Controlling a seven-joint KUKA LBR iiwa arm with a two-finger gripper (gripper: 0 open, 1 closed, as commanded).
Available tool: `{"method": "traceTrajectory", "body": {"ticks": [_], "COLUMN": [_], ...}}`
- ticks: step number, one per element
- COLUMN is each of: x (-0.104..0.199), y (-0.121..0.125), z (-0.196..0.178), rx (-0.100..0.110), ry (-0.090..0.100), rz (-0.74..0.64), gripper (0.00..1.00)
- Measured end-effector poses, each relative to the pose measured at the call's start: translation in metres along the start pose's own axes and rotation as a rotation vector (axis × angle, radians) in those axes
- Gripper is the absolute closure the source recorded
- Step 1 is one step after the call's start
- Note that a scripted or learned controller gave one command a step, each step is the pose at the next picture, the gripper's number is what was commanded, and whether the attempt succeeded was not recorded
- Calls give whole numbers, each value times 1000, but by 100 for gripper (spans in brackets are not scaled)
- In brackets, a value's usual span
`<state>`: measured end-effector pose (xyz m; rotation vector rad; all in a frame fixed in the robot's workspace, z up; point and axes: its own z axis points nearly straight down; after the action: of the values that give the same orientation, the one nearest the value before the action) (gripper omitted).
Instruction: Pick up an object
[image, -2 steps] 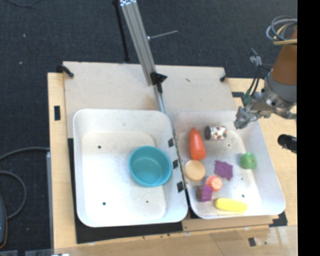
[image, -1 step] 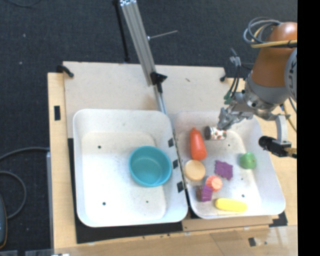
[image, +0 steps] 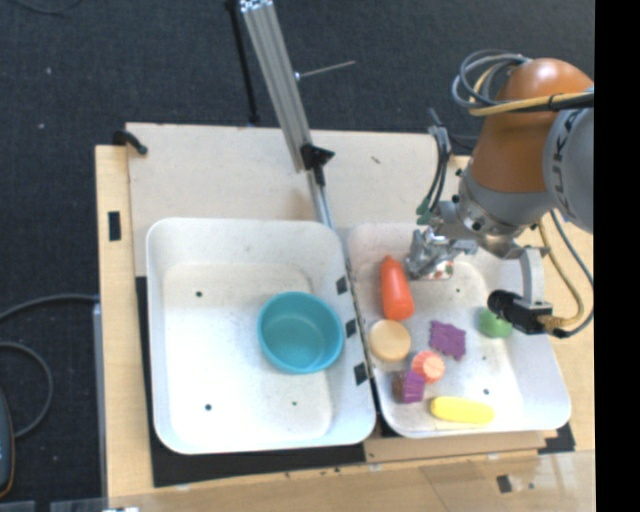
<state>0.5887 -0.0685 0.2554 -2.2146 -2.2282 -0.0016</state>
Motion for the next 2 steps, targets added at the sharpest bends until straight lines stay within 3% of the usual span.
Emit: {"method": "traceTrajectory", "body": {"ticks": [2], "x": [93], "y": [-20], "z": [19], "rx": [0], "ry": [0], "rz": [0], "gripper": [100]}}
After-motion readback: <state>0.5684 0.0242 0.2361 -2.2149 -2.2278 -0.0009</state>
